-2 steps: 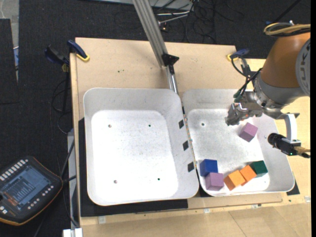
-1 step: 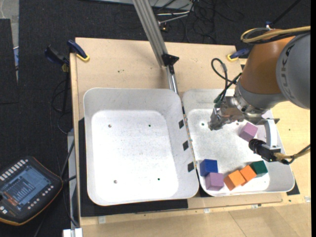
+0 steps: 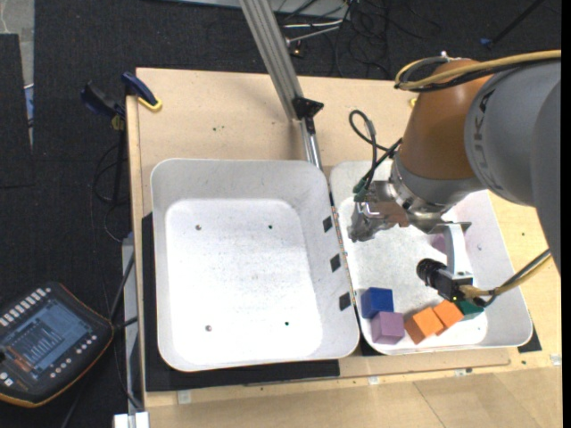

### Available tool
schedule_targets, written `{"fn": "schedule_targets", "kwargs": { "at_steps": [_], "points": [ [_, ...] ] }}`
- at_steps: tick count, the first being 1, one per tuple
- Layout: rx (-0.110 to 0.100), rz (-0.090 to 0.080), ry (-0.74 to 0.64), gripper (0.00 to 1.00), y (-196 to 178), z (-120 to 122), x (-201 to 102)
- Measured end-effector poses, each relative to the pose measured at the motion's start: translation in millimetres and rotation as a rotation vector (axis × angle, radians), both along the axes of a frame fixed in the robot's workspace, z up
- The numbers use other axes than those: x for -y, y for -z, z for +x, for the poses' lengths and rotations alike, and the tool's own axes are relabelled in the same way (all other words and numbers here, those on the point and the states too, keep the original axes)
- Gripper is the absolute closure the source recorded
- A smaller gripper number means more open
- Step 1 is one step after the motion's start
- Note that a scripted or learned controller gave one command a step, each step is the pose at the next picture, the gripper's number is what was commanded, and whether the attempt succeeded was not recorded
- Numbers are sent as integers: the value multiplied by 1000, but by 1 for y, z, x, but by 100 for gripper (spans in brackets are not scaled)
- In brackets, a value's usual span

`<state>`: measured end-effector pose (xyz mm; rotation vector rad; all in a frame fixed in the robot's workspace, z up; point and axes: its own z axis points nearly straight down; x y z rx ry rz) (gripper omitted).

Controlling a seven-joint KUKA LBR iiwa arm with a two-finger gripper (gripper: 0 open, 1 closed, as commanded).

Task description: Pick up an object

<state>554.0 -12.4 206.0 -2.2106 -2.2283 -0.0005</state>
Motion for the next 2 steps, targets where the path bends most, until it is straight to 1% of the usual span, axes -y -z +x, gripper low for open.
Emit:
{"fn": "schedule_targets", "kwargs": {
  "at_steps": [2],
  "points": [
    [2,0,0,100,-4,-17,-101]
  ]
}}
